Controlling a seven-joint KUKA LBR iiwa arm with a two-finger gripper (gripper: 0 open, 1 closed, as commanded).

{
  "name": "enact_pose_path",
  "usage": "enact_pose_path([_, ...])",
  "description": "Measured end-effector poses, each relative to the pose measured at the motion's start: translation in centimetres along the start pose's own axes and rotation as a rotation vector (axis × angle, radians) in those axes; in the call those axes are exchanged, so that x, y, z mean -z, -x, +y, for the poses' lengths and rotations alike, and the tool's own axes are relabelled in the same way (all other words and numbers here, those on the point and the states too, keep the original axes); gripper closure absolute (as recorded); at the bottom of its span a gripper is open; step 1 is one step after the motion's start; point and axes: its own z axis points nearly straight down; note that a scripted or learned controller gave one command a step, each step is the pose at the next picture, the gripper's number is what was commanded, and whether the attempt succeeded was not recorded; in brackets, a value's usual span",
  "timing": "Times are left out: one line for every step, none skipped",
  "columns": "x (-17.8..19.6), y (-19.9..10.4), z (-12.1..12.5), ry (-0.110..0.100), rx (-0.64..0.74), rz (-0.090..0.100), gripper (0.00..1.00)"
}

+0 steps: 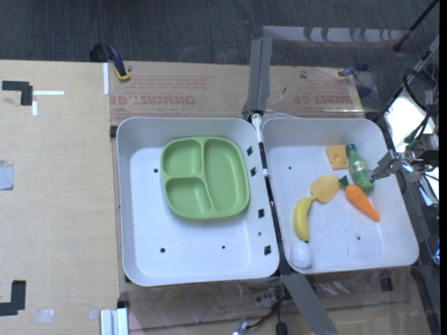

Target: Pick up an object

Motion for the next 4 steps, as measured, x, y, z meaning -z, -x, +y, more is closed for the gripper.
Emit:
enact_pose_path([3.5,0.8,-2.9,0.004,0.424,-0.002,0.00])
enact_pose_path([-7.9,1.8,2.2,0.002,0.417,0.000,0.00])
enact_pose_path([-18.0,2.8,3.1,0.003,0.295,0.005,0.00])
enact_pose_path([-17.1,3.0,3.1,0.004,0.291,0.002,1.00])
